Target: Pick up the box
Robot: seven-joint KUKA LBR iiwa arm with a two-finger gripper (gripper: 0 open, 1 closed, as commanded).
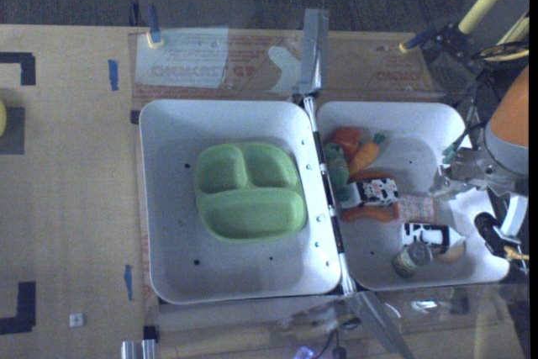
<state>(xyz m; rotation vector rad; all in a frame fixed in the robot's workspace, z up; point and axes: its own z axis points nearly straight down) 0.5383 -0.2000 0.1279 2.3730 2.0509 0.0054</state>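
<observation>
Over the right rim of the right bin [395,109] the gripper [461,172] is seen, below the grey wrist and its orange band; whether anything is clasped there cannot be told, and the metal parts are blurred against the white wall. A small pale pink box [414,207] lies flat on the floor of that bin, just left of and slightly nearer than the gripper, apart from it. Along the left wall of the same bin one green vegetable toy [338,170], one orange carrot toy [364,154], one red piece [345,136] and one black-and-white cow-patterned carton [379,192] on a red-orange item [366,213] are clustered. Nearer, one tin can [409,259] lies on its side, touching one black-and-white packet [426,234]. One green divided tray [250,190] with three compartments is held in the left bin [168,181], near its middle. Two bins are counted, side by side on the bench [67,206].
</observation>
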